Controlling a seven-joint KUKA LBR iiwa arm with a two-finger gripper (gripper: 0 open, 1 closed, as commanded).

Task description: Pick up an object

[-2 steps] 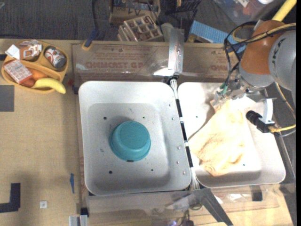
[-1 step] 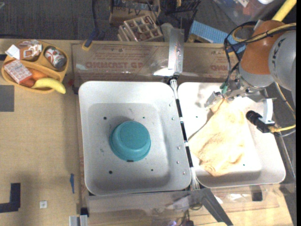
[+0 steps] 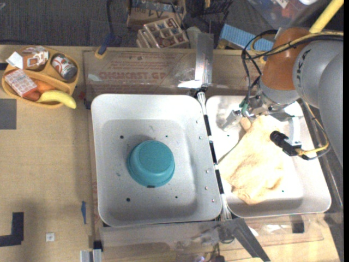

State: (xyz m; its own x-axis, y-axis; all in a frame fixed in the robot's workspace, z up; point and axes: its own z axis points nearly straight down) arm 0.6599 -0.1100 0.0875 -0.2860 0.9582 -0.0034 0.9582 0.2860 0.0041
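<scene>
An upturned teal bowl sits in the middle of the left bin. A crumpled pale yellow cloth lies in the right bin, stretching from its upper middle down toward the front. My gripper is low over the back left part of the right bin, right at the cloth's upper end. The wrist and orange band hide how it meets the cloth.
A yellow tray with a banana and small food items rests on the bench at the far left. A cardboard piece lies behind the bins. A black cable hangs from the arm over the right bin.
</scene>
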